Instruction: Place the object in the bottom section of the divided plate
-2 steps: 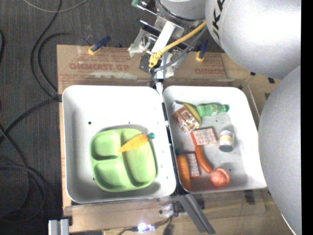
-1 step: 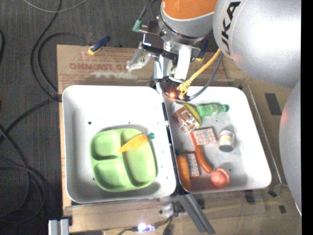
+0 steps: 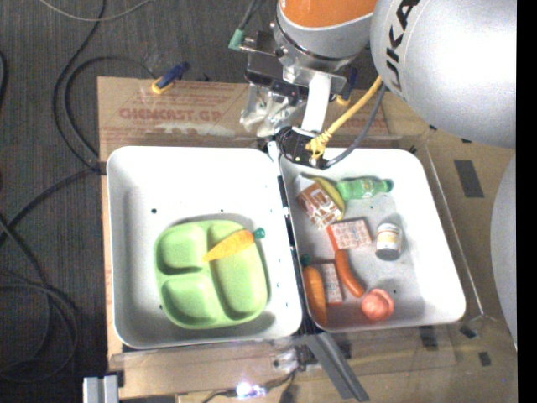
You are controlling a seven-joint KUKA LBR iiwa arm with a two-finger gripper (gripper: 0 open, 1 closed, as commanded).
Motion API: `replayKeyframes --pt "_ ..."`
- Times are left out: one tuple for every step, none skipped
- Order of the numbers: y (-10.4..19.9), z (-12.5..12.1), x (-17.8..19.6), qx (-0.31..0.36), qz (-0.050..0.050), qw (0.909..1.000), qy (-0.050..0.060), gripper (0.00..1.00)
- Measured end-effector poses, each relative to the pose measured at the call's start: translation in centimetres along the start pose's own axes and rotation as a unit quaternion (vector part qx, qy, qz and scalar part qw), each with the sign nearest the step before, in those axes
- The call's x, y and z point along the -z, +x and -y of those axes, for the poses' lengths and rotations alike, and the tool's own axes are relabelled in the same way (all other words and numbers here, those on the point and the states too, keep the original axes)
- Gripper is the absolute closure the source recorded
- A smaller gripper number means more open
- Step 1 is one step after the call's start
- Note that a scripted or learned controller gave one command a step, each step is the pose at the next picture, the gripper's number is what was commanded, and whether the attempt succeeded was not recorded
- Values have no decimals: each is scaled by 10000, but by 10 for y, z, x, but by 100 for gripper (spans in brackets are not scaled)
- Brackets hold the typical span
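Note:
A green divided plate (image 3: 193, 296) lies in the left bin (image 3: 134, 191). An orange carrot (image 3: 229, 243) with a green tip rests on the plate's upper part, slanting across the ridge between the upper left section and the right section. Its tip pokes past the plate's upper right rim. My gripper (image 3: 267, 117) hangs above the far rim between the two bins, well apart from the carrot and the plate. Nothing shows between its fingers.
The right bin (image 3: 436, 225) holds a banana (image 3: 329, 188), a green bottle (image 3: 366, 188), a brown packet (image 3: 317, 206), a red and white box (image 3: 349, 234), a small can (image 3: 388, 240), a sausage (image 3: 351, 277) and a red fruit (image 3: 377, 306). Cables lie on the floor at left.

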State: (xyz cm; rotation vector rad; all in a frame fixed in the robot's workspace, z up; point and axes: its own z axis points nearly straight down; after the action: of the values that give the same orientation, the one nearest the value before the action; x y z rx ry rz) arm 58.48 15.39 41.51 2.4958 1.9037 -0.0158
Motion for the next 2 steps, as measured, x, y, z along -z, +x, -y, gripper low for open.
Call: replayKeyframes --pt "-46 -48 18 -831 -29 9965 -12 100" --pt "-58 -102 17 -2577 -26 9662 -1 100"
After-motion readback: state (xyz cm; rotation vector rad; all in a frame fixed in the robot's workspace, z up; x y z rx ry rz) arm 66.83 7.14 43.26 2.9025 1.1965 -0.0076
